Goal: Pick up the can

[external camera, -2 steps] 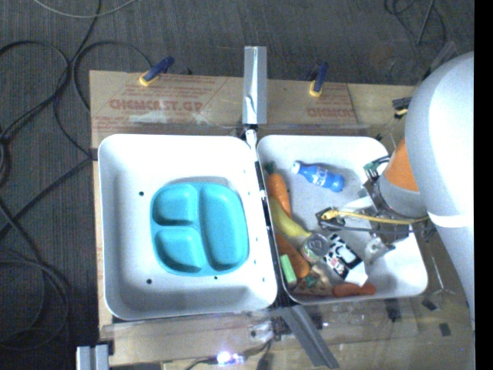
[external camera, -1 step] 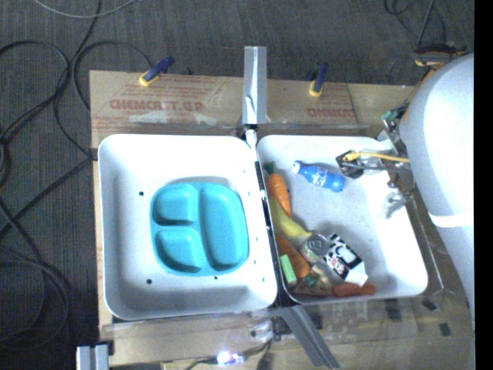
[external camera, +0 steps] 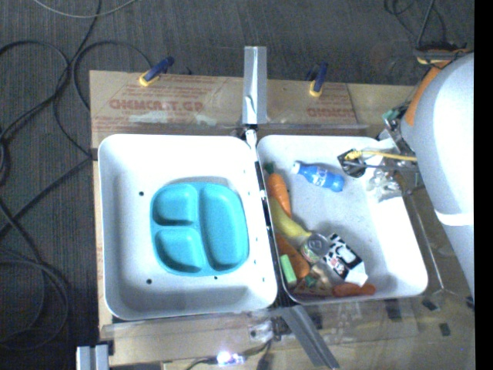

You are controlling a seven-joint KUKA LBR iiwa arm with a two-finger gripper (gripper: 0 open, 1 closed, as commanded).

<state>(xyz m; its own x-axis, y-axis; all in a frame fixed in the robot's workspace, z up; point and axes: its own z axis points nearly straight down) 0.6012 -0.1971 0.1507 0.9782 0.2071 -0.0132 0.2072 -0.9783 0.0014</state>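
The can (external camera: 314,247), small with a silvery top, stands in the front part of the right bin (external camera: 400,237). It is wedged between a yellow banana (external camera: 290,227) and a black-and-white carton (external camera: 343,257). My gripper (external camera: 384,181) hangs over the bin's far right corner, well behind and to the right of the can, with bare bin floor between them. Nothing shows in the gripper.
A blue bottle (external camera: 318,176) lies at the back of the right bin. An orange carrot (external camera: 279,193) rests along its left wall, with green and red items (external camera: 353,289) piled at the front. The left bin (external camera: 123,206) holds a blue divided plate (external camera: 201,227).
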